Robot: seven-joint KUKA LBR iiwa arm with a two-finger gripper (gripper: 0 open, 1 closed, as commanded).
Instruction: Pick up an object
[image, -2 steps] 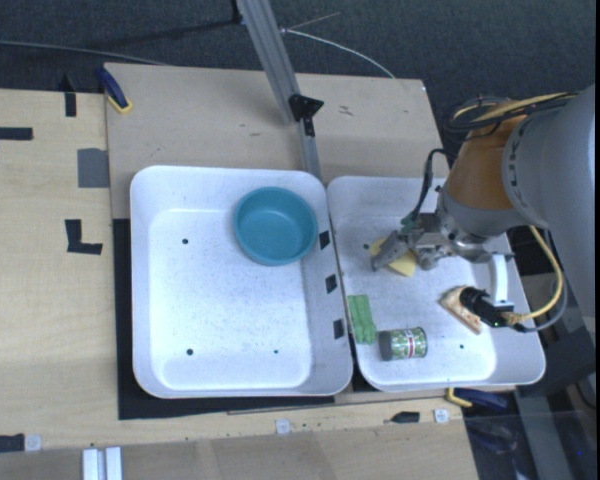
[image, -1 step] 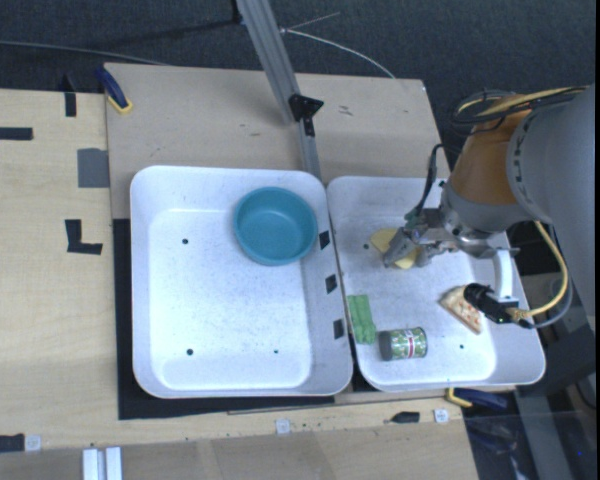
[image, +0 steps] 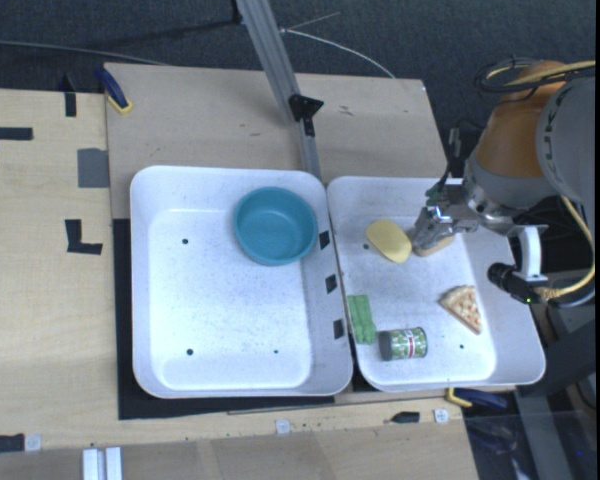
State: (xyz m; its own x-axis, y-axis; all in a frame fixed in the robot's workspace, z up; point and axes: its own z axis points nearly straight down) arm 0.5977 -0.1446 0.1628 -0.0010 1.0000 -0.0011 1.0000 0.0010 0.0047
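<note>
Wooden bench with two white bins; right bin point(image: 510, 363) holds a yellow lump point(image: 389, 240), pizza slice point(image: 464, 308), can point(image: 404, 344) and green strip point(image: 361, 318). Gripper point(image: 430, 238), spread indiscernible, sits just beside the lump: closing off-centre may nudge it away.

Right bin point(image: 510, 368) middle lies open; yellow lump point(image: 389, 240), pizza slice point(image: 463, 308), can point(image: 403, 344) ring it.

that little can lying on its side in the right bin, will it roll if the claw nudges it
Probably. The can lies on its side on the bin's flat floor, so a sideways push would likely roll it. The green packet beside it might stop it going left. It looks small, likely light.
</note>
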